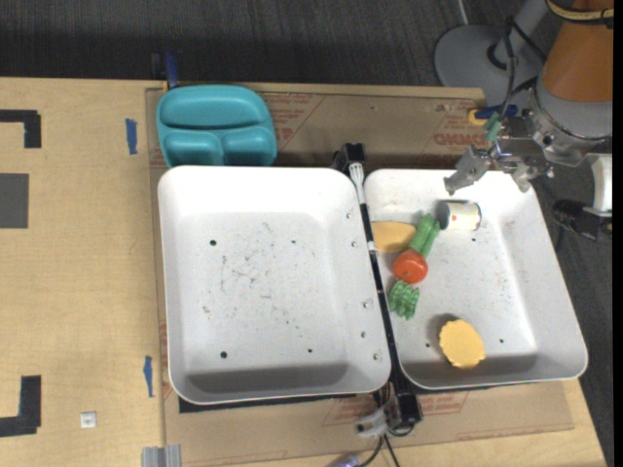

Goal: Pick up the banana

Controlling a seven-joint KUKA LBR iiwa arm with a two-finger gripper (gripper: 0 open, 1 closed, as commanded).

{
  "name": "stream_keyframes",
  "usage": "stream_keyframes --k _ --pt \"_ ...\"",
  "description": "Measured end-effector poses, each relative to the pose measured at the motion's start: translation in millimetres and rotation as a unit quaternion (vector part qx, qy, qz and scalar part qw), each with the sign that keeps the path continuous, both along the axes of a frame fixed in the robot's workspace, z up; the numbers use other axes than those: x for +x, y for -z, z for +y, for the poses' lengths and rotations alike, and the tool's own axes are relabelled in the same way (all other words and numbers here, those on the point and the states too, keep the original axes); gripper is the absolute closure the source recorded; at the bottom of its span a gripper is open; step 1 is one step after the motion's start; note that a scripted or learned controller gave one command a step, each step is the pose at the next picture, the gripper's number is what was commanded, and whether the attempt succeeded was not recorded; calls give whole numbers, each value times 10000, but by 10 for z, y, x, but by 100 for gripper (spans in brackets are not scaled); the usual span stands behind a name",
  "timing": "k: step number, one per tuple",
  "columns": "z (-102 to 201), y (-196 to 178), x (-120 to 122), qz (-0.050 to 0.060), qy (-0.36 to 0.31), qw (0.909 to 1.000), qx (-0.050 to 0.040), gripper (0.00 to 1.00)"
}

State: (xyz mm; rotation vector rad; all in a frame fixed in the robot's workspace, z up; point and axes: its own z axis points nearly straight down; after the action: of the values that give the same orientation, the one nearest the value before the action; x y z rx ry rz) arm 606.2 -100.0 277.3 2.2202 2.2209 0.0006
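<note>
**Banana down-left of claw, not yet grasped**

Claw (477, 168) hangs over the far edge of the right bin (545, 290), arm coming in from the far-right corner of the counter (78, 261). Can't tell how far the claw is parted; too small and cluttered. Nothing visibly held.

Likeliest banana (392, 235): the pale yellow piece at the right bin's left wall, toward its far end, partly under the green-and-red toy vegetable (417, 251). From the claw it lies nearer the camera and to the left, near but apart. Long axis unclear, mostly hidden; reads roughly left-right.

Judgement: the move calls for going down and left, and the vegetable touching it may block.

Other items: a small white cylinder (459, 215) just below the claw, a green piece (405, 301), and a round yellow item (460, 343) toward the near edge.

Writing: reddish print on the cardboard at the far edge, not legible. No brands readable.
</note>
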Motion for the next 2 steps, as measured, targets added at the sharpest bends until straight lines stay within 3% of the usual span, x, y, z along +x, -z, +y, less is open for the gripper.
stream_keyframes --k 1,2 --pt "345 484 -954 13 -208 9998 6 0" --pt "1055 797 -1271 15 -401 9992 8 0"
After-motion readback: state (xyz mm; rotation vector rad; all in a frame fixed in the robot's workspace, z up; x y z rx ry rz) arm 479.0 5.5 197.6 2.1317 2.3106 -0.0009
